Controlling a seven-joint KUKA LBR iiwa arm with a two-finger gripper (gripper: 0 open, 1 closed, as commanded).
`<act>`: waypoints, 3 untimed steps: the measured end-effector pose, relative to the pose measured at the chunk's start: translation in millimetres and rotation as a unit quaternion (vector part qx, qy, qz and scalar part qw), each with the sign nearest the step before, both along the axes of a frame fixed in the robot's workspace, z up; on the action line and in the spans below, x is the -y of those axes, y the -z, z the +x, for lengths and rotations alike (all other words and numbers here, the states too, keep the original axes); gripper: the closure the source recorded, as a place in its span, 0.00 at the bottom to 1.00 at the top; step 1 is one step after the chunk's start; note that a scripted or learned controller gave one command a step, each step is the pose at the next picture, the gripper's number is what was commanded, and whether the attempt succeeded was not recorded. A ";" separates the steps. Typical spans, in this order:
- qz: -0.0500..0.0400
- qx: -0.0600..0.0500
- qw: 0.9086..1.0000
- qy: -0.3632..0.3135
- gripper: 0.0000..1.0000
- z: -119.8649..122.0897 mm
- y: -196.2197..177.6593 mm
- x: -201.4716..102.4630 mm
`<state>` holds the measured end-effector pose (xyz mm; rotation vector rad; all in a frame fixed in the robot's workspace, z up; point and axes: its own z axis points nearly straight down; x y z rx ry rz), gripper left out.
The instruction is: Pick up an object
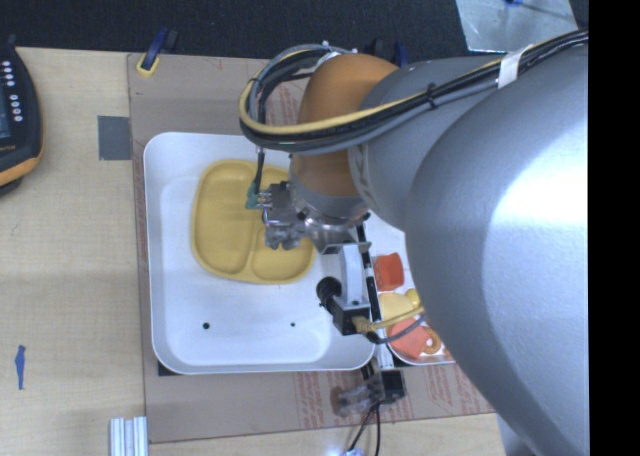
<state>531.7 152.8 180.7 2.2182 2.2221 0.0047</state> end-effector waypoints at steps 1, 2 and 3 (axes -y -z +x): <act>-0.001 -0.006 1.000 0.001 1.00 -53.5 -28.3 38.7; -0.001 -0.005 1.000 -0.002 0.00 -51.2 -27.0 36.6; -0.001 -0.003 1.000 -0.003 0.00 4.4 19.2 -2.1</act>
